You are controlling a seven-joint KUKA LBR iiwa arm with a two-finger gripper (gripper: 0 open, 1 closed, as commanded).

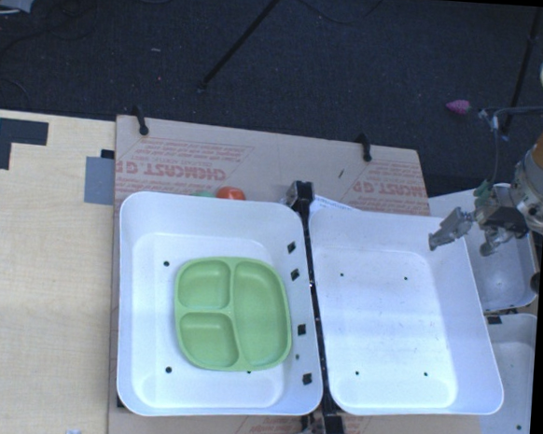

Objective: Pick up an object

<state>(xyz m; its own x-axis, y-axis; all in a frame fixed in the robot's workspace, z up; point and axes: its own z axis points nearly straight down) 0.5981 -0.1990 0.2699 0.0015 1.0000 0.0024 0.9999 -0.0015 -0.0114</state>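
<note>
A small red-orange object sits just beyond the far rim of the left bin, its lower part hidden by that rim; what it is cannot be told. A tiny green speck beside it is too small to identify. At the right, the arm is cut off by the picture's edge. The gripper is small and blurred, its tips indistinct.
</note>
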